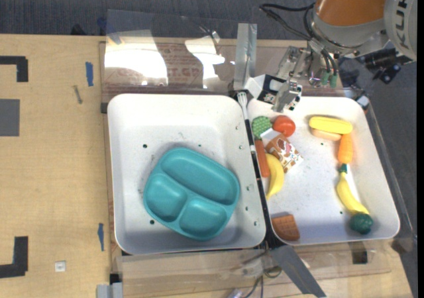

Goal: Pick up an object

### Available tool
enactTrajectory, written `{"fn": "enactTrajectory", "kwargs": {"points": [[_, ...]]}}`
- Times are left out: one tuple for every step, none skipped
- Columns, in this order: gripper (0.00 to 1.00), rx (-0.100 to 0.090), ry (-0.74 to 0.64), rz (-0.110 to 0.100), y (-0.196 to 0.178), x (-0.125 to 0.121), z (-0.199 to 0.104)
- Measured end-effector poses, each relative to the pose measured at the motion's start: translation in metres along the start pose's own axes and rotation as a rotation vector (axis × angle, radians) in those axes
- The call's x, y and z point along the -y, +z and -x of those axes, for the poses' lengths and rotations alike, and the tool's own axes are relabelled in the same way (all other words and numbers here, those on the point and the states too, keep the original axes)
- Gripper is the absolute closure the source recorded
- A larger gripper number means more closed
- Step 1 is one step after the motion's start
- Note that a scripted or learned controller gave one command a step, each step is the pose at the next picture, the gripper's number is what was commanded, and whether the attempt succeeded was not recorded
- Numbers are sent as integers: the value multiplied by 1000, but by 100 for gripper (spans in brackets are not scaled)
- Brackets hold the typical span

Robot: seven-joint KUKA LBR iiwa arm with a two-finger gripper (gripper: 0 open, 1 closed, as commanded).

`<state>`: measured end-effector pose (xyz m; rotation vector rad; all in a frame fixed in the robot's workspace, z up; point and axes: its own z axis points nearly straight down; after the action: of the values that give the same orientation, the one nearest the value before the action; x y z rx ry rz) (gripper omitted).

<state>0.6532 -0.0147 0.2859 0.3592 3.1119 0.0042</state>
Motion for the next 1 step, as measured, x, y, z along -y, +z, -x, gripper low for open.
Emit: {"fn": "enactTrajectory", "kwargs": {"points": [[100, 7, 0, 0, -9, 1, 2]]}}
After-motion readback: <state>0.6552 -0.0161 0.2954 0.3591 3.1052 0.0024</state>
